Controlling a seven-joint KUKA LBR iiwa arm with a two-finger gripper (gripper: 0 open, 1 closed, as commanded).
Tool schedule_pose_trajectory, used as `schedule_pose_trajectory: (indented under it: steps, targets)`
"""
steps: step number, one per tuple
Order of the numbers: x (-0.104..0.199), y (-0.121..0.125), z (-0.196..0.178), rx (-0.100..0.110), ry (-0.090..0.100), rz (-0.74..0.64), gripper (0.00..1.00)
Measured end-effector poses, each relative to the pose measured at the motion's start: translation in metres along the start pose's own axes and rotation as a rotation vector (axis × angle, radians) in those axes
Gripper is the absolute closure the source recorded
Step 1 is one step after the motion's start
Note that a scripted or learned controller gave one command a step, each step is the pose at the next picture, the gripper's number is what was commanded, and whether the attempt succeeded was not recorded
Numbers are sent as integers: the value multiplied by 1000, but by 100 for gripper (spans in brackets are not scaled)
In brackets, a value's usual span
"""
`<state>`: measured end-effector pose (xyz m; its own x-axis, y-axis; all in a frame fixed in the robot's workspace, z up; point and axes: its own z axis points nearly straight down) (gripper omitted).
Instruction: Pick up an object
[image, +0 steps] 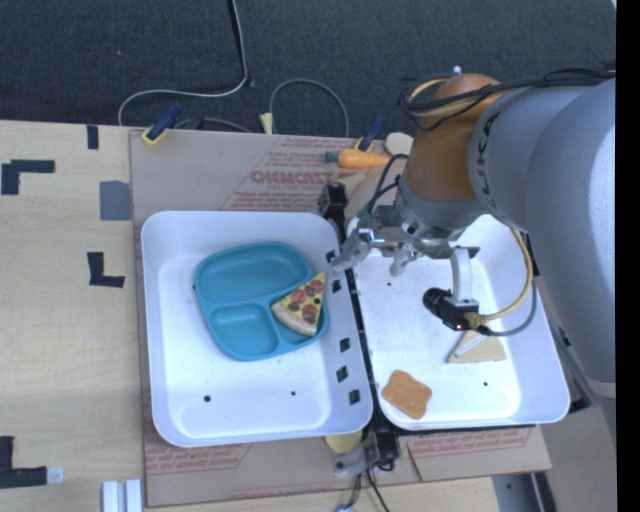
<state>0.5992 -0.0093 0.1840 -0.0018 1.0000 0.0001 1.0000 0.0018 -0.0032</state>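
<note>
My gripper (384, 254) hangs over the back left part of the right bin (530, 400), close to the divider between the bins. Nothing shows in its grasp. In the right bin lie a brown, rounded food piece (406, 393) near the front edge and a pale tan wedge (480, 349) to the gripper's front right. In the left bin (170, 400) a blue sectioned plate (245, 295) carries a pizza slice (302, 306) in its right compartment, just left of the gripper.
An orange carrot-like thing (361, 158) lies on the cardboard behind the bins, beside clamps and cables. A yellowish object (344, 439) peeks out below the bins' front edge. The arm's big grey body covers the right bin's back right corner.
</note>
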Motion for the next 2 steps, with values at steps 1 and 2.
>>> schedule_pose_trajectory:
  steps: [1, 2]
  targets:
    - [-29, 58, 0, -6, -1, 1, 0]
    - [-23, -17, 0, 3, 0, 3, 0]
